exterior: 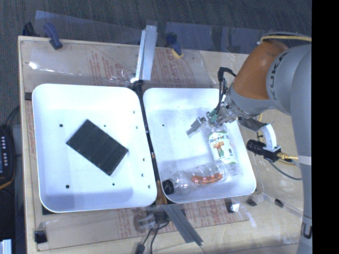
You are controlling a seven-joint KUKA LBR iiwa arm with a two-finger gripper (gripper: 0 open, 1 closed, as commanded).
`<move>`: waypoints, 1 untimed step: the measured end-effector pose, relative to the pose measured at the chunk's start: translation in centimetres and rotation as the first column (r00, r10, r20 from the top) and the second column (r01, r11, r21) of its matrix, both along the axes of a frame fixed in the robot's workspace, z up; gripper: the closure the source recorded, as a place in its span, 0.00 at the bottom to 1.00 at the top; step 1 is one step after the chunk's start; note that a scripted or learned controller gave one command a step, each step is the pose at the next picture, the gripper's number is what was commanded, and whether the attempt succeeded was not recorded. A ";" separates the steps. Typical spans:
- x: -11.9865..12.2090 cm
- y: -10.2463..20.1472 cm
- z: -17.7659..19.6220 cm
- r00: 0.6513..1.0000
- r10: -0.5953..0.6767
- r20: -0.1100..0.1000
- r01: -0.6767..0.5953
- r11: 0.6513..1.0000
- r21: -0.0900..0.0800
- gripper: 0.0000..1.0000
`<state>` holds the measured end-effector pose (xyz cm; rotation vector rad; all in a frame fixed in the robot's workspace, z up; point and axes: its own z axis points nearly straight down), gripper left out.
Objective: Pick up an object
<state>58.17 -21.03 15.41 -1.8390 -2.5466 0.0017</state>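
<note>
My gripper (pixel 203 123) hangs low over the right bin (pixel 169 115), near its right side. Just below it lies a small clear bottle with a white printed label (pixel 221 146), its top end pointing up toward the gripper. I see nothing held. A second clear bottle (pixel 204 177) with a black cap and orange contents lies on its side along the right bin's front wall. In the left bin (pixel 53 184) a flat dark grey rectangular pad (pixel 97 146) lies at a slant near the middle.
A metal divider bar (pixel 145 52) runs back from the seam between the bins. Blue clamps (pixel 53 36) sit at the bench's rear edge. The arm's orange band and grey body (pixel 265 83) overhang the right bin's far right corner.
</note>
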 end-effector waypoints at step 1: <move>-0.7 0.2 -6.3 0.994 -0.106 -0.005 0.107 0.994 0.003 0.00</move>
